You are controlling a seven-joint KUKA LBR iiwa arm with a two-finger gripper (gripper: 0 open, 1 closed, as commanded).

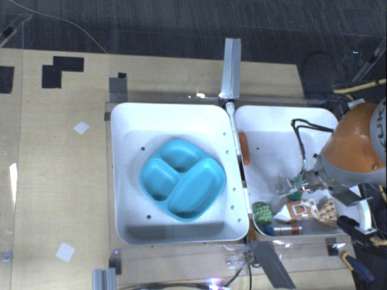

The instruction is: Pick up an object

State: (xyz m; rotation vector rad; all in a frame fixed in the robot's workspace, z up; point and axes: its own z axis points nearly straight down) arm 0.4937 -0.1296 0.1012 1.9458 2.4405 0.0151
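Single fixed camera, mounted above table (54,180), looking down at slant. Far table edge lies toward frame top, dark carpet (181,11) beyond it; near edge cut off at frame bottom. Middle distance: both white bins fit whole, left bin (121,174) centre frame, right bin (272,125) toward right. Arm (357,144) enters from right, partly cropped by frame.

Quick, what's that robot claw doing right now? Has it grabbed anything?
Gripper: low in the right bin, among the small items near its front edge; open, closed or holding something cannot be told from this view.
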